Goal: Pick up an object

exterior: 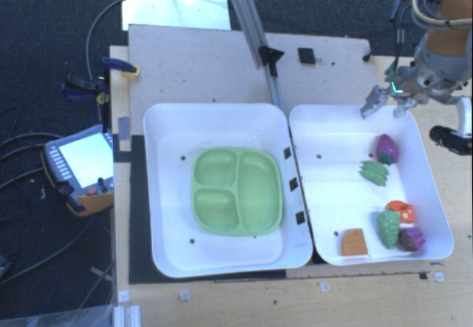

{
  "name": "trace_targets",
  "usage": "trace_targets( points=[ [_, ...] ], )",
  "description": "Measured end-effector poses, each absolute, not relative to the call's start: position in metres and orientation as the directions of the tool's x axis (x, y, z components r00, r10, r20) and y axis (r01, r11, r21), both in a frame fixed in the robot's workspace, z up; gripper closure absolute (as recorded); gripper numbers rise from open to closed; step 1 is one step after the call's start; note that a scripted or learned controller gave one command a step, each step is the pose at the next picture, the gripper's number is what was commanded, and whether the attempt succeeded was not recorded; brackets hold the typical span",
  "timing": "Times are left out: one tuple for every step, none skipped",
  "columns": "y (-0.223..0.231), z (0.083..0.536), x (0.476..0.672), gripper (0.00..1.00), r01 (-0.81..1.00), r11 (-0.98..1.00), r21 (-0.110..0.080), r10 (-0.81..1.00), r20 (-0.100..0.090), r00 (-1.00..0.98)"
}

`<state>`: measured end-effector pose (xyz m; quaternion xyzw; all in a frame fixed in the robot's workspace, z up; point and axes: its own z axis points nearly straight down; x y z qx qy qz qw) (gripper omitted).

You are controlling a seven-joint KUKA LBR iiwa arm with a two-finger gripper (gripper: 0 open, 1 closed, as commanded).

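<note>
Two white bins side by side. Left bin point(166, 244) holds a green divided tray point(238, 191). Right bin point(325, 170) holds the small toy foods: purple piece point(386, 148), green pod-like piece point(374, 172), green bumpy piece point(388, 228), red piece point(400, 210), orange wedge point(354, 243), dark purple piece point(412, 238) in the near right corner. Gripper point(389, 101) hovers over the right bin's far rim, fingers spread apart, nothing between them.

Risks, judged: nearest target is the purple piece, close to the wall, so a finger may hit the rim. The corner items touch each other, so a descent there could shove neighbours or grab two.
</note>
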<state>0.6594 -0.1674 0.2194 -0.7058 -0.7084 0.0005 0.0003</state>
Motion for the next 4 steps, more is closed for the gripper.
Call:
trace_targets(
  points=[
    [-0.167, 0.221, 0.660, 0.00, 1.000, 0.004, 0.002, 1.000, -0.001, -0.004],
    [-0.176, 0.173, 0.655, 0.00, 1.000, 0.001, -0.001, 1.000, -0.001, -0.001],
    [-0.167, 0.124, 0.652, 0.00, 1.000, 0.005, 0.000, 1.000, -0.001, -0.005],
    [-0.166, 0.084, 0.653, 0.00, 1.000, 0.005, 0.001, 1.000, -0.001, -0.005]
  ],
)
